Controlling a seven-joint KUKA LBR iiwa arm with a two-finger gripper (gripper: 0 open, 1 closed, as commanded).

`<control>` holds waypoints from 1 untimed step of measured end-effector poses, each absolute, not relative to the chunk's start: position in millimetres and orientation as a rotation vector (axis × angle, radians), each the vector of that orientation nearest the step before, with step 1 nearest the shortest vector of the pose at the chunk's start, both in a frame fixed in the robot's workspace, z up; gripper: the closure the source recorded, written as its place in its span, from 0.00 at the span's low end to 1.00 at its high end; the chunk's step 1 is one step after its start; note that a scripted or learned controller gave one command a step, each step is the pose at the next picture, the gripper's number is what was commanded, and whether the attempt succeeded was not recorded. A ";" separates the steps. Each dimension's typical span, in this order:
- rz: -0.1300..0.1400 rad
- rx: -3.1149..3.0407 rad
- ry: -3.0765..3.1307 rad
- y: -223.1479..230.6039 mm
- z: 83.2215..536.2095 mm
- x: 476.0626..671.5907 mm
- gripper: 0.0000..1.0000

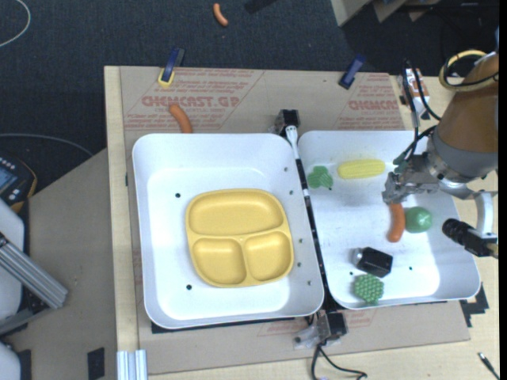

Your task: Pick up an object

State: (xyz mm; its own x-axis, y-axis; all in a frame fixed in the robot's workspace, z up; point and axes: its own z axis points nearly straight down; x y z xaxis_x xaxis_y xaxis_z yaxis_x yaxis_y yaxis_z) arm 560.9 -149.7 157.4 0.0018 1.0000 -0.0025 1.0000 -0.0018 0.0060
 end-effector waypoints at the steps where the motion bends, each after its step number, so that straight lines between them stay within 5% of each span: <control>1: 0.005 2.216 2.217 -151.7 201.0 564.9 1.00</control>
State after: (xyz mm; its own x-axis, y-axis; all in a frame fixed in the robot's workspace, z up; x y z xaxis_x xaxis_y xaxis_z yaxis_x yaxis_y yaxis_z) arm 564.9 -151.7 201.0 -0.0005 1.0000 -0.0027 1.0000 0.0005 0.0074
